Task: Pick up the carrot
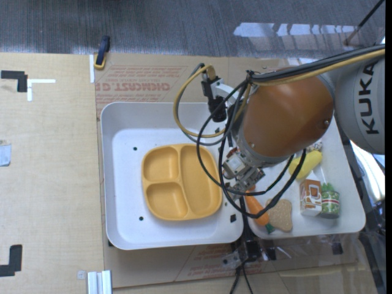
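Arm (288, 118) is reaching in from the right, its orange-banded wrist hanging over the divide between the 2 white bins. The hand (244, 177) is sitting just below that bulk, right above the carrot; the wrist and cable loops are blocking the view, so I cannot tell what state the hand is in.

Carrot (256, 208) is lying in the right bin (352, 222), near its front-left corner, tilted diagonally with its green end toward the front. Its upper end is tucked under the hand; whether they are touching, I cannot tell. A slice of bread (282, 215) is resting against the carrot's right side.

Further right in the same bin, a small carton (310, 197) is standing next to a green item (331, 201), the 2 touching. A banana (306, 163) is peeking out from under the wrist, behind the carton.

Left bin (119, 182) is holding a yellow tray (180, 181) with 3 compartments, sitting flat near the middle.

Both bins are sitting on cardboard on the worktop (46, 164).
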### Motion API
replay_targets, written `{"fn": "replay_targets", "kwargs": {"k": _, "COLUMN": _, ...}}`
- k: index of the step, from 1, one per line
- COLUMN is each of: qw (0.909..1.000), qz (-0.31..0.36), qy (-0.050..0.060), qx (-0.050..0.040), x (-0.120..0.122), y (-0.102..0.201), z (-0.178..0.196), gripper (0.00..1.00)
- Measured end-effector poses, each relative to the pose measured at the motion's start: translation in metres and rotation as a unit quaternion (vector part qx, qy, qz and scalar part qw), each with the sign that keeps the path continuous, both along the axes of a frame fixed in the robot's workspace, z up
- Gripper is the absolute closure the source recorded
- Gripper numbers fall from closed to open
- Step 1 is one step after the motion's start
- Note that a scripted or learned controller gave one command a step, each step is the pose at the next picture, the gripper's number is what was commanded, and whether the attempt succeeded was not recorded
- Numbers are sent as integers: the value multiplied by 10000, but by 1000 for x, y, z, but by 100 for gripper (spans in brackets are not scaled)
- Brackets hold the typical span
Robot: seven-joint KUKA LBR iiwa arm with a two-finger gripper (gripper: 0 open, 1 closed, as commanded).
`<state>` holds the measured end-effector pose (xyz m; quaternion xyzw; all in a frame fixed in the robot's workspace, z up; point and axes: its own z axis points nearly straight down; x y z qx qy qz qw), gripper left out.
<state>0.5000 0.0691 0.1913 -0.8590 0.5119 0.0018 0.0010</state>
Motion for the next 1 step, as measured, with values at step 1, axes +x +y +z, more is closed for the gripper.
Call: {"fn": "replay_targets", "kwargs": {"k": 1, "qw": 9994, "qz": 349, "qy": -26, "qx": 18, "x": 52, "y": 4, "z": 162, "gripper": 100}}
